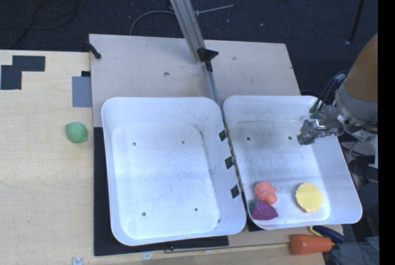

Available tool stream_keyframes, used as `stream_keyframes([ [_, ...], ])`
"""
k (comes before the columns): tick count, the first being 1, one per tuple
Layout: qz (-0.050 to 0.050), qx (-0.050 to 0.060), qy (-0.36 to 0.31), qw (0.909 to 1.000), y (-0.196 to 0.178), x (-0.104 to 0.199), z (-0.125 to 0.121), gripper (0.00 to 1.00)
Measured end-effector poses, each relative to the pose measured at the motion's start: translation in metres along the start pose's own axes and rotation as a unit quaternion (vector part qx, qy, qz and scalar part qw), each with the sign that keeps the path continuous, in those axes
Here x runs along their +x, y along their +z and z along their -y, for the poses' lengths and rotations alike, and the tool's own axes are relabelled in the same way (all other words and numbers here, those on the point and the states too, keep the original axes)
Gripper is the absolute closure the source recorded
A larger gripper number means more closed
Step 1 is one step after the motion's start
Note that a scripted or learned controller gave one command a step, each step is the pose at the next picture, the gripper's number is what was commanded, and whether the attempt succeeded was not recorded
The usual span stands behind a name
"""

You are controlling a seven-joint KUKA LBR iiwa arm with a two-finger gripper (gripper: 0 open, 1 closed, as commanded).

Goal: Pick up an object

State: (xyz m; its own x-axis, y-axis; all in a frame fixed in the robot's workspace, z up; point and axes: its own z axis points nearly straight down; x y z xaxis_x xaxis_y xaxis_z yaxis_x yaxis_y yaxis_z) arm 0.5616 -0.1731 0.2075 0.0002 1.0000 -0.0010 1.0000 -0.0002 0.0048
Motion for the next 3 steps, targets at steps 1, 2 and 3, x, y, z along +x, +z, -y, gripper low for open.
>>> stream_keyframes([
  [1,0.0,0.0,0.0,1.0,-0.048,-0.001,-0.001,1.0],
  [2,-0.001,0.002,-0.002,1.0,-0.049,0.05,-0.009,1.0],
  [3,-0.001,0.003,-0.002,1.0,-0.035,0.098,-0.008,1.0],
])
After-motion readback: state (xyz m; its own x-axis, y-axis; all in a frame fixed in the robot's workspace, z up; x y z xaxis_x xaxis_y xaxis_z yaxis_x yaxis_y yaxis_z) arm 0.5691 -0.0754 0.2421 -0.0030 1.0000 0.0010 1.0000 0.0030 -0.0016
